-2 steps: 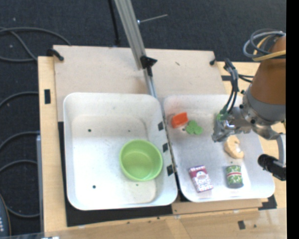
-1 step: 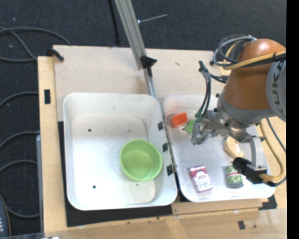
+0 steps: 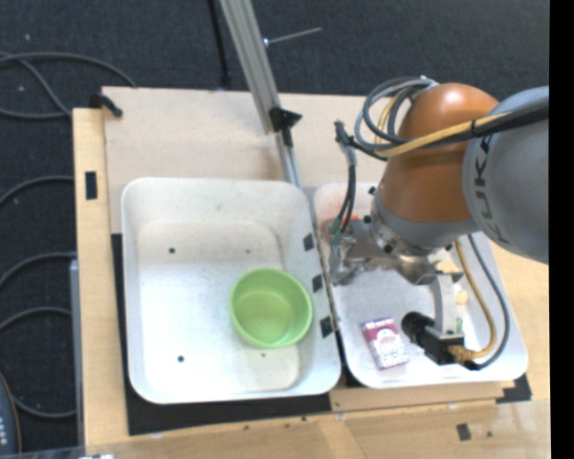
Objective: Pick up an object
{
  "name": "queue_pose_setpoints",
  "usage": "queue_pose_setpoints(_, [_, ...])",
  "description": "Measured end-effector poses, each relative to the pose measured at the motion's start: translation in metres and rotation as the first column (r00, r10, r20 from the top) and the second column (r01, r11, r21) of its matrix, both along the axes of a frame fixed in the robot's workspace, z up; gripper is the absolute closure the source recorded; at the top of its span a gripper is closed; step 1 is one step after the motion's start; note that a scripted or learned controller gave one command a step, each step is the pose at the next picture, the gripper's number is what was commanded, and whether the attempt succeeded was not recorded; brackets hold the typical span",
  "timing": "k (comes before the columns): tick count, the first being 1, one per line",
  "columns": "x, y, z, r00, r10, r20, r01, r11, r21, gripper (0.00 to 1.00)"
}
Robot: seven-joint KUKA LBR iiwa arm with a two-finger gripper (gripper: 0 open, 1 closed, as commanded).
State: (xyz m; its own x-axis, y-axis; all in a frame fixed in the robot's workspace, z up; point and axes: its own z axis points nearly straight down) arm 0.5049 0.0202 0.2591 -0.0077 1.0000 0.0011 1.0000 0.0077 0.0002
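We saw nothing lifted: small pink packet (image 3: 386, 342) lay in right bin (image 3: 517, 352), green bowl (image 3: 271, 307) in left; gripper (image 3: 349, 256) jaw state indiscernible.

Counting the bench: two bins, two loose items, one arm.

Two shallow white bins are sitting side by side, the left bin (image 3: 153, 256) and the right bin (image 3: 512, 352). One green bowl (image 3: 271, 307) is lying in the left bin, and one small pink-and-white packet (image 3: 386, 342) is lying in the right bin. One grey and orange arm (image 3: 450, 175) is hanging over the right bin. I'm also seeing one pale pinkish patch (image 3: 331, 199) at the right bin's far corner, possibly a third item, but the arm is covering too much to count it. One metal pole (image 3: 253, 55) is slanting across the bench.
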Motion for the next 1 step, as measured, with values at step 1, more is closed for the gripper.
queue_pose_setpoints(1, [0.0000,0.0424,-0.0049,1.000,-0.001,-0.002,0.001,1.000,0.000,1.00])
